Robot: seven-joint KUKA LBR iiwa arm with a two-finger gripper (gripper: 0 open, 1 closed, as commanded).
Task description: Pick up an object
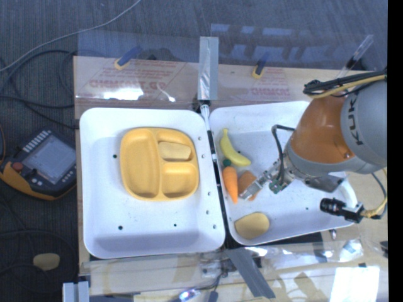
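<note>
Arm leans in from right, gripper low over right bin; finger state, cannot tell. Carrot just beside it, banana above near divider. Open floor toward right wall.

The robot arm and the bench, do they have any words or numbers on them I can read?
"KU": white letters on the grey arm, cut off at the picture's edge.
Red print on the cardboard behind the bins: too blurred to read.
Handheld controller's screen: too small to read.
</note>
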